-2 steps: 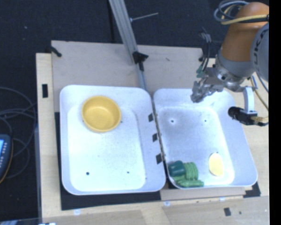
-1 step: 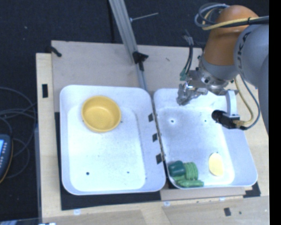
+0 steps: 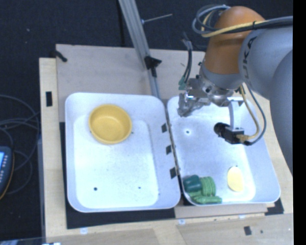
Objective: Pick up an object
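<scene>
gripper (image 3: pixel 185 107): over right bin's (image 3: pixel 260 152) far left corner, fingers' state unclear
yellow bowl (image 3: pixel 110 123): left bin (image 3: pixel 117 188)
green toy (image 3: pixel 200 188), yellow piece (image 3: pixel 235 179): right bin, near edge

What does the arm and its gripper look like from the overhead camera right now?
A thick grey arm with a rounded orange band above the wrist. Grey and yellowish cables loop over the band and trail down its side. The small metallic gripper sits below.
</scene>
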